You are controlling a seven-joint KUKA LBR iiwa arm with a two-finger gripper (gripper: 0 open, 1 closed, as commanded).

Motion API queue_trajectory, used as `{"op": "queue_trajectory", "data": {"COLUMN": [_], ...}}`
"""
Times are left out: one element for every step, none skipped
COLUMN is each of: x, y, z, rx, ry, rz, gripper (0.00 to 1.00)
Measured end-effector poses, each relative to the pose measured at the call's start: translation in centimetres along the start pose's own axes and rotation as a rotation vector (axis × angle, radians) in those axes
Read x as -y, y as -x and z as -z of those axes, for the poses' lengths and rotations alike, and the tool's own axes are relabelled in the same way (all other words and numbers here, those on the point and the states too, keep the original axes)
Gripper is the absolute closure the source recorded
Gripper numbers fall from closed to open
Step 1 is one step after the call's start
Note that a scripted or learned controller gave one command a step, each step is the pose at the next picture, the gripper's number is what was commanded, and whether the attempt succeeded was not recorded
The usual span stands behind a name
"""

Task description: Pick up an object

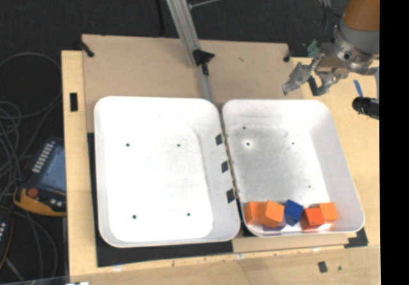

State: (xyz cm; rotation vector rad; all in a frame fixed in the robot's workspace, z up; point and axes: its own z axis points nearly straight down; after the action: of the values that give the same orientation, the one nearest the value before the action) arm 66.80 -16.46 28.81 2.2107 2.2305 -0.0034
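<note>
Along the near edge of the right bin [332,125] lie several blocks: an orange block [264,212], a blue block [293,211] and another orange block [319,215]. My gripper [309,79] hangs above the bench just beyond the right bin's far right corner, well away from the blocks. Its two fingers [295,79] stand apart with nothing between them.
The left bin [102,149] lies beside the right one, joined by a row of dark clips [225,165]. A slanted metal rail [182,18] rises from the back of the bench. Cables and a handheld pendant [45,178] lie off the bench's left side.
</note>
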Motion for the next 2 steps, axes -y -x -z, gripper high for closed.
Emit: {"op": "queue_trajectory", "data": {"x": [3.9, 8.3], "y": [-3.9, 0.5], "z": [-11.5, -6.1], "rx": [-0.003, 0.001], "ry": [-0.008, 0.005], "rz": [-0.003, -0.013], "gripper": [0.00, 0.00]}}
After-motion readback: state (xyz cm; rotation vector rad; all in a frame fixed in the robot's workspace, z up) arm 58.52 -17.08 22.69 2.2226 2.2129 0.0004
